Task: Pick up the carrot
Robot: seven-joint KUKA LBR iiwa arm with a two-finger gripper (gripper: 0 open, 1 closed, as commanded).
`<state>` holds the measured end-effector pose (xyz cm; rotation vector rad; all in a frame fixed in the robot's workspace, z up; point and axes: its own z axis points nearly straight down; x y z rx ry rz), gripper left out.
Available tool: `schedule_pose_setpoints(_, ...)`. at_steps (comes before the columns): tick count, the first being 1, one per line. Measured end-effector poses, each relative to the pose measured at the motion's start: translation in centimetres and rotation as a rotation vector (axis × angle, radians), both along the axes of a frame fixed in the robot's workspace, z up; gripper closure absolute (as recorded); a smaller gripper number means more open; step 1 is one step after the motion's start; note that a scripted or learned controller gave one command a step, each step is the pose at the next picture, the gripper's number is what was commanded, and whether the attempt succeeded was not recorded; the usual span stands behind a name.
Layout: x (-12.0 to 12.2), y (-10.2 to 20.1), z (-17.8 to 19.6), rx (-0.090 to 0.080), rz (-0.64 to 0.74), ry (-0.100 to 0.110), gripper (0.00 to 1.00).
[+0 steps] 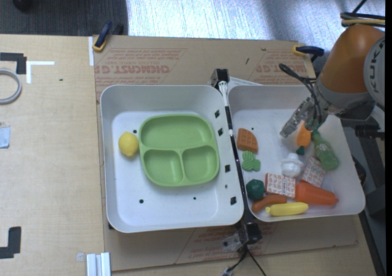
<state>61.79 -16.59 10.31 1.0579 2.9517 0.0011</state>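
A long tapered orange carrot [316, 194] lies near the front of the right bin [269, 106]. Farther back in that bin, my gripper [299, 126] hangs low near the right wall, well behind the carrot. A small orange piece [304, 136] sits right at the gripper's tip, touching a lumpy green item [325, 153]. I cannot tell whether that orange piece is held or only lies below the gripper.
The right bin also holds a waffle-like orange piece [247, 140], a green leafy piece [250, 162], a white lump [292, 165], two checked packets [280, 184], a sausage [268, 202] and a yellow banana [288, 209]. The left bin [113, 195] holds a green divided plate [179, 149] and a lemon [128, 144].
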Motion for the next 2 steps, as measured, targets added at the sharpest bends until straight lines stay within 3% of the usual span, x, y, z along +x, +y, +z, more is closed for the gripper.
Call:
schedule_pose_setpoints(1,-9.5,1.2,-1.0,0.0,0.174,0.004,1.0)
schedule_pose_setpoints(2,-11.1,-4.2,2.3,0.021,0.44,-0.007,1.0)
